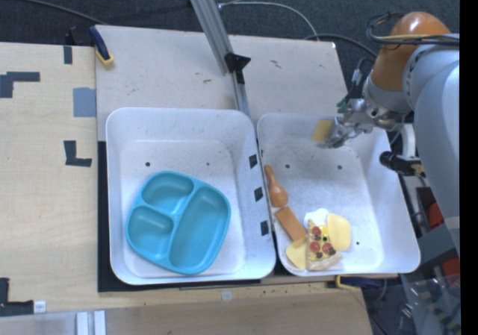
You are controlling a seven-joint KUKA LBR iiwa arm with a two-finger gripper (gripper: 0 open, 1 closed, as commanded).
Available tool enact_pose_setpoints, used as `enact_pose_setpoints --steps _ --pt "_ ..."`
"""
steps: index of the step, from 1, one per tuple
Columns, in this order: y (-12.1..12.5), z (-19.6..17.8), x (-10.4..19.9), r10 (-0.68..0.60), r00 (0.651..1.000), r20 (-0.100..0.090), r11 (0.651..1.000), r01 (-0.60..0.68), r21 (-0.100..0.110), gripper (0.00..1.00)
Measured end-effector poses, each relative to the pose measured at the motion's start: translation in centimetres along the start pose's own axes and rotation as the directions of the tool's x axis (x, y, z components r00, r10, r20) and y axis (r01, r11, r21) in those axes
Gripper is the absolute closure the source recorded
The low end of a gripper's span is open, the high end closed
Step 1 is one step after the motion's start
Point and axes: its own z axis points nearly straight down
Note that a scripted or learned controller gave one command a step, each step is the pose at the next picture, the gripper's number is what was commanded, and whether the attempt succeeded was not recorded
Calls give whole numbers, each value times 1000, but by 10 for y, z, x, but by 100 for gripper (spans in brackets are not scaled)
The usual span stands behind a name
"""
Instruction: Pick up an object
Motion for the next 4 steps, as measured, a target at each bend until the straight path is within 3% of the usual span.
enact_pose_setpoints --steps 1,2,4 --pt "-22 1 52 -4 1000 4 1000 4 -24 100" --pt "2 8 9 -2 1000 -10 1000 2 9 100" --pt "0 -11 10 -4 1000 -1 1000 4 10 100"
